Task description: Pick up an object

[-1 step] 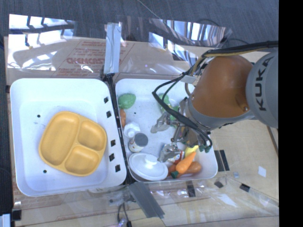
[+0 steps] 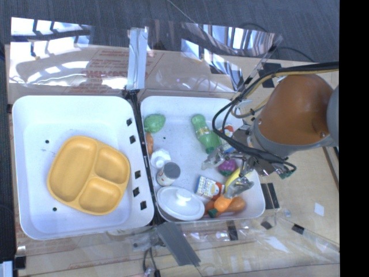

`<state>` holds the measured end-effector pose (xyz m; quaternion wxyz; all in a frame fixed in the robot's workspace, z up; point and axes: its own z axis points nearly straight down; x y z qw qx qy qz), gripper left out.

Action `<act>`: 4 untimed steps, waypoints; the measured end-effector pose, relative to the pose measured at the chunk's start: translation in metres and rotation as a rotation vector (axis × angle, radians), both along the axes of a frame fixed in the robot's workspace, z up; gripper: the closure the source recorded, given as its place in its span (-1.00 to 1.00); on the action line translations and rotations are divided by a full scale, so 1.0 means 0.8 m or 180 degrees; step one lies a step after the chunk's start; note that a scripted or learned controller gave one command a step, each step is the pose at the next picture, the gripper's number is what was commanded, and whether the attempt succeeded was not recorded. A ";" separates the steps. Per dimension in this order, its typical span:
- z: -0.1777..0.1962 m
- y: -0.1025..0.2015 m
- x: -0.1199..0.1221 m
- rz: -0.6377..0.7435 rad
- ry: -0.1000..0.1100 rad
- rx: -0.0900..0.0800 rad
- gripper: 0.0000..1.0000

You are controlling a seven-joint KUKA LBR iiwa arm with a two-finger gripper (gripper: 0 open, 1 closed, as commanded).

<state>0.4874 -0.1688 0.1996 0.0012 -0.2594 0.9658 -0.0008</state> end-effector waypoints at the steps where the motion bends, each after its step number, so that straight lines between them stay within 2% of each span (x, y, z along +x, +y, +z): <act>1: -0.093 -0.049 0.097 -0.0084 0.0023 0.0011 -1.00; 2: -0.134 -0.021 0.146 -0.0578 0.0000 0.0007 -1.00; 3: -0.134 -0.008 0.127 -0.0635 0.0008 0.0006 -1.00; 4: -0.121 -0.007 0.129 -0.0622 -0.0001 0.0008 1.00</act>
